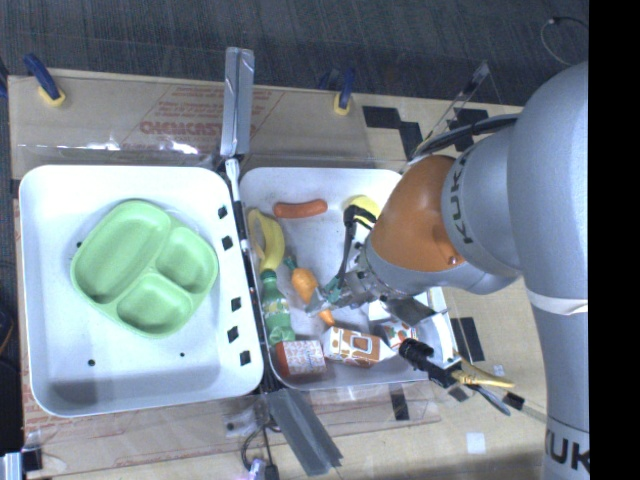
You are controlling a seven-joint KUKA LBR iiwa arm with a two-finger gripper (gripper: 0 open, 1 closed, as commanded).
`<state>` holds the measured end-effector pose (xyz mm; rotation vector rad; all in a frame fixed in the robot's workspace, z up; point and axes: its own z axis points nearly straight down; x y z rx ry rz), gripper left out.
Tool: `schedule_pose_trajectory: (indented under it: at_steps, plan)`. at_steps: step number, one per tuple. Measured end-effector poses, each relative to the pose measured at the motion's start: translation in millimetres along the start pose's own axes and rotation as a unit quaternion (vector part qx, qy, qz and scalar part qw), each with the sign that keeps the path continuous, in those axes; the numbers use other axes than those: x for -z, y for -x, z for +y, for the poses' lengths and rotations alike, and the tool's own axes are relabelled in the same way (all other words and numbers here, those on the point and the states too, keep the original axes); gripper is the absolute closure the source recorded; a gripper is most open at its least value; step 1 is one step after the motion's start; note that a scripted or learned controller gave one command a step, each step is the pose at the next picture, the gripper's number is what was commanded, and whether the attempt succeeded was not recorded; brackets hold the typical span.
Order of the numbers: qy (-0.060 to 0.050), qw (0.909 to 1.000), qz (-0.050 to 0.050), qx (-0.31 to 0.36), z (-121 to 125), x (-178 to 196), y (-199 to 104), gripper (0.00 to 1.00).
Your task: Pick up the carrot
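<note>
Camera view has the gripper (338, 290) low beside the carrot (303, 284), its grip unclear, carrot not lifted.

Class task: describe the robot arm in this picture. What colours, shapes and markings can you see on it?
The arm is built of bulky, rounded grey segments. A glossy orange band wraps the section above the wrist, and black "KUKA" lettering runs along the grey casing beside it. Thin dark cables trail near its upper edge.

carrot (304, 285) hemmed by banana (267, 239), bottle (274, 308), arm (440, 230) overhead
</note>
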<state>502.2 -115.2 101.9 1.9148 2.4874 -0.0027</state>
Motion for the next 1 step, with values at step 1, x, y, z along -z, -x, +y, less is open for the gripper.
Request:
schedule_pose_trajectory:
  at_steps: [1]
  plan:
    - [0.0, 0.9992, 0.002, -0.039, -13.5, 169.1, -36.3, 1.0]
